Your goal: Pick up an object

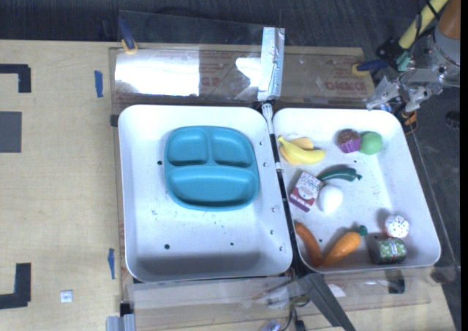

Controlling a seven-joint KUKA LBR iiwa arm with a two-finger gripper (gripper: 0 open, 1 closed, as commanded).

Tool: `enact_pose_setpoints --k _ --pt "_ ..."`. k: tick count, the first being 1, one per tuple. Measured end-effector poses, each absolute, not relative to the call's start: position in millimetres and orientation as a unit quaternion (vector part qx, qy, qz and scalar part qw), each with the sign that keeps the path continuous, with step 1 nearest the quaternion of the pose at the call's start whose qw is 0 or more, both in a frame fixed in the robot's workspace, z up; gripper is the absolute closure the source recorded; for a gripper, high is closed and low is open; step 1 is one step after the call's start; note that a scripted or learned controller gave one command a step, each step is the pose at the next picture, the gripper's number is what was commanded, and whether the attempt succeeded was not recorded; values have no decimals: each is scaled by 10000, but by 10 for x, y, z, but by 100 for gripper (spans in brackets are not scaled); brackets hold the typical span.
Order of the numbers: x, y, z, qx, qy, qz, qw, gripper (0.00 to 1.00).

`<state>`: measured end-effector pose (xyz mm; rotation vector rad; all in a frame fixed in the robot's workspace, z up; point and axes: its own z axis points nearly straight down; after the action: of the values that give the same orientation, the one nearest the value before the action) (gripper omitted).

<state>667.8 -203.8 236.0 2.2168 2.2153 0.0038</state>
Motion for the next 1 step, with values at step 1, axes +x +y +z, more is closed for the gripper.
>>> enact_pose_setpoints --k 1 --pt "6412 -1707 2664 7171 6970 15 14 0"
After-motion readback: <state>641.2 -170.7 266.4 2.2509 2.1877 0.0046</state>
